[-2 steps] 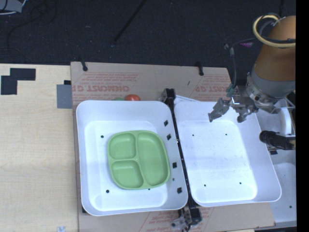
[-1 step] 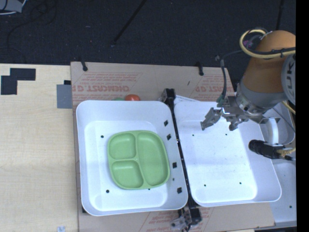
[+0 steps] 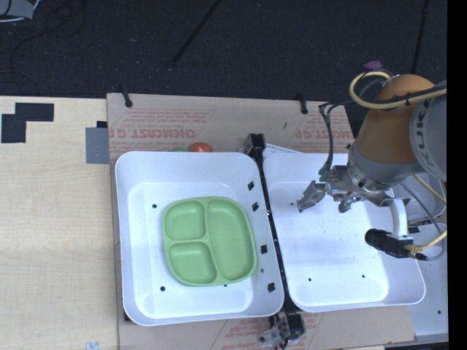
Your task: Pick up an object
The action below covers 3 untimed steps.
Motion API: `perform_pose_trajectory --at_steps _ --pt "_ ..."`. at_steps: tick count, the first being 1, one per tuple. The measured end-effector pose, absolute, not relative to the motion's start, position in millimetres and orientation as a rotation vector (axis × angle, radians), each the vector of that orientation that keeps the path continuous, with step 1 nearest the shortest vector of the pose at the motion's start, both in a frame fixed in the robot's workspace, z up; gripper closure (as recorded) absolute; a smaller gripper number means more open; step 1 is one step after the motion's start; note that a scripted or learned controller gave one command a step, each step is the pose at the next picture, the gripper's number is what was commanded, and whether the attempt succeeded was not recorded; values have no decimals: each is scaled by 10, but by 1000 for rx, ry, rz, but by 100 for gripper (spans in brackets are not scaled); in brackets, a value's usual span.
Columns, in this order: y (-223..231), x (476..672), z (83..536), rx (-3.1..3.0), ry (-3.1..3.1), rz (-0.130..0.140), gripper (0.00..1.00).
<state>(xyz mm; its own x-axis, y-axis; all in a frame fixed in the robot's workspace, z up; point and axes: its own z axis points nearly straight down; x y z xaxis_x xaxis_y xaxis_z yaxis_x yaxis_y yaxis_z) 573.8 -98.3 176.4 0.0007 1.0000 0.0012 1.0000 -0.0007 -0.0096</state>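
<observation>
A green divided plate (image 3: pixel 209 240) lies flat in the left bin (image 3: pixel 139 195). The tool (image 3: pixel 328 199) hangs over the right bin (image 3: pixel 328 283), fingers spread apart, gripping nothing. Behind the left bin, a red ball (image 3: pixel 200 149) rests on cardboard (image 3: pixel 219 122).

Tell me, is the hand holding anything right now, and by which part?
Nothing shows between its fingers: the hand hangs above the right bin, and the green plate lies in the left bin.

Only readable text is sitting on the cardboard sheet (image 3: pixel 219 126) under the bins: red print showing upside down, roughly "CHEMCRZT" plus more letters, repeating faintly toward the right. More red print is showing along its front edge, too small to read.
</observation>
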Motion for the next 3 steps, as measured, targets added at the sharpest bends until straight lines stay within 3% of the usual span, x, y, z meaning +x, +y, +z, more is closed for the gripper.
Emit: perform_pose_trajectory --at_steps 1,2,3 --pt "-1034 5639 1203 -2216 -2216 8 0" --pt "-1049 5651 1336 -2224 -2212 5 100" --pt "-1098 5611 1951 -2229 -2217 -2 100"
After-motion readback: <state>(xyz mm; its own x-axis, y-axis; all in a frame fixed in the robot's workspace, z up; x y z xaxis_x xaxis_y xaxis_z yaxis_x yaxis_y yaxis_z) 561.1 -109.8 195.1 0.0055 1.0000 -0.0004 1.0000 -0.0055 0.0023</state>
